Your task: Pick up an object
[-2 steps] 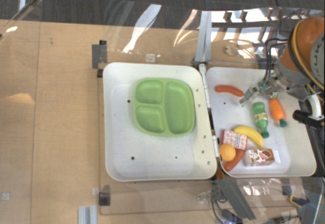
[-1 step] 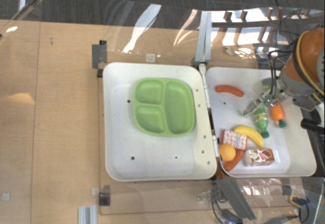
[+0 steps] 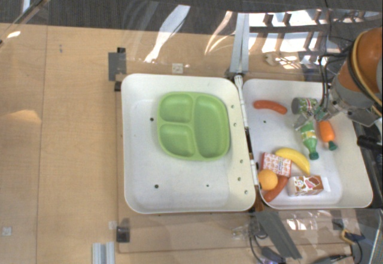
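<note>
The right bin holds several toy foods. A red sausage lies at its far left and a small tin can lies beside it. Below the can are a green bottle and an orange carrot. Nearer the front are a yellow banana, a red-and-white carton, an orange and a brown carton. My gripper reaches in from the right and hangs low between the can and the carrot, just above the bottle's top. What it touches is unclear.
The left bin carries a green divided plate. A raised divider separates the two bins. The arm's grey wrist and orange band cover the right bin's far right corner. Cables run down from the top.
</note>
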You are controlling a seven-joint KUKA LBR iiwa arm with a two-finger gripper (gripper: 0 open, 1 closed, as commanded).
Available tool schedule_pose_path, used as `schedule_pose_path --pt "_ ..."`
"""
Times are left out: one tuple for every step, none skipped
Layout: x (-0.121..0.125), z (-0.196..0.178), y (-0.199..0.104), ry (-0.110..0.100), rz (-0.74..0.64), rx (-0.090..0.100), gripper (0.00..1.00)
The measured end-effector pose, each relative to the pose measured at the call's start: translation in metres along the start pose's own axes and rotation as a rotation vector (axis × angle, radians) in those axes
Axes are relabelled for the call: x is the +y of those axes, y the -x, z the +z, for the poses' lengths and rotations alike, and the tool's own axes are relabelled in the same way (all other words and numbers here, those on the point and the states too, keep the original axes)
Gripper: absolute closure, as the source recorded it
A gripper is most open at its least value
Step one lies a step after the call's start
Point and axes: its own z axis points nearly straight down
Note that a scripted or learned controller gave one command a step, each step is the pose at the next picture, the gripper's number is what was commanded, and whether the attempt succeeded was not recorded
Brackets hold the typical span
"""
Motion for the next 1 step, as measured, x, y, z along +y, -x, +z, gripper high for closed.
schedule_pose_path --pt "0.0569 -0.1123 -0.0820 -0.019 0.142 0.017 1.00"
